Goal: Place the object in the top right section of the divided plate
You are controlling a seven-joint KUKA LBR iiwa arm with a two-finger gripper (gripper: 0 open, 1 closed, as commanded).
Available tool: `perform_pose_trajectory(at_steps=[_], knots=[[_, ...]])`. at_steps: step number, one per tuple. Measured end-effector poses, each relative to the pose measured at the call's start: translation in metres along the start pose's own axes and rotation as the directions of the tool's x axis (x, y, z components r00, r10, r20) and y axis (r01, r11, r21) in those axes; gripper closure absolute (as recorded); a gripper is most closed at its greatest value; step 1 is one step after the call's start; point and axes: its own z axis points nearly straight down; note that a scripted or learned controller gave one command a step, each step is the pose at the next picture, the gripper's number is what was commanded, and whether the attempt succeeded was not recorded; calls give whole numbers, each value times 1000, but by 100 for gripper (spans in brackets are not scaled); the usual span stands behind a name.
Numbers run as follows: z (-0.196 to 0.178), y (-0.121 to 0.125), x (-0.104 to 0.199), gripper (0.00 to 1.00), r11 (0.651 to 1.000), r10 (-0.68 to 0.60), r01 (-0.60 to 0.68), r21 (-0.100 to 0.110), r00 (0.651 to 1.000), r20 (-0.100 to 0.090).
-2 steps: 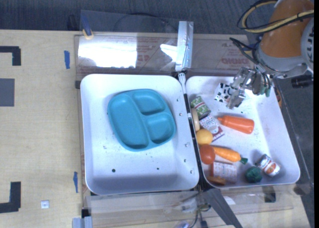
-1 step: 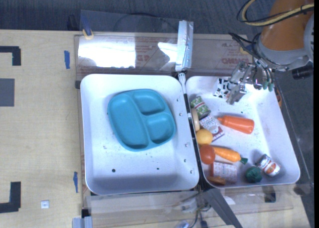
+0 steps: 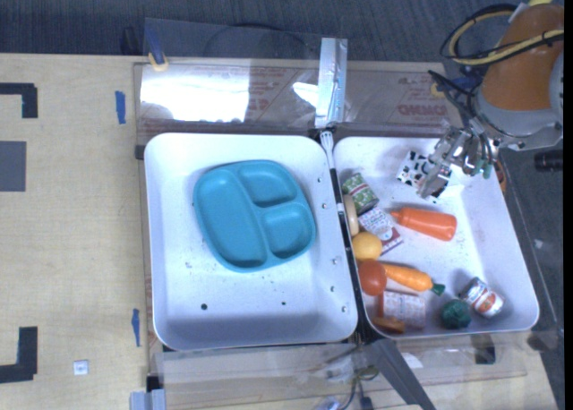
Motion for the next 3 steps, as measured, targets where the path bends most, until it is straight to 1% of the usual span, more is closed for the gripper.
perform_pose_trajectory(at_steps=[1,2,3], knots=[[37,-4,15,100,798,-603,603,-1,798,2],[-82,50,16,100,880,-476,476,1,879,16],[-53,61,12,100,930,-367,367,-1,930,2]])
